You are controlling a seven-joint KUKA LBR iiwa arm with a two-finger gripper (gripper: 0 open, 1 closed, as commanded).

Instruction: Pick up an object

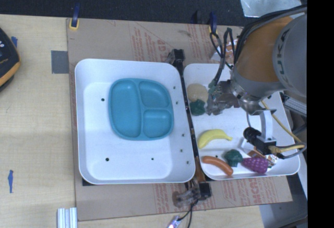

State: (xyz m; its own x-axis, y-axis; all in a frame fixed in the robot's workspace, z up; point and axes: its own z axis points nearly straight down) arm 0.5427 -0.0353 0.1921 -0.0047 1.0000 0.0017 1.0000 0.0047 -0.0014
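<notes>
Camera view is showing the claw (215, 103) hanging low in the right bin (292, 169), near a dark green piece (198, 108) and a beige lump (196, 90); I cannot tell its state. Nothing is looking lifted, so picking is remaining. Lying loose: one banana (213, 138), one sausage (217, 165), one green vegetable (233, 157), one purple grape bunch (255, 164). One blue plate (141, 108) is sitting in the left bin (94, 167).

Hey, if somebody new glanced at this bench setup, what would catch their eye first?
Probably the big grey and orange arm looming over the right bin, its gripper low near a dark green piece. Next, the blue divided plate alone in the left bin. Then the bright toy food along the right bin's near side: yellow banana, sausage, purple grapes.
</notes>
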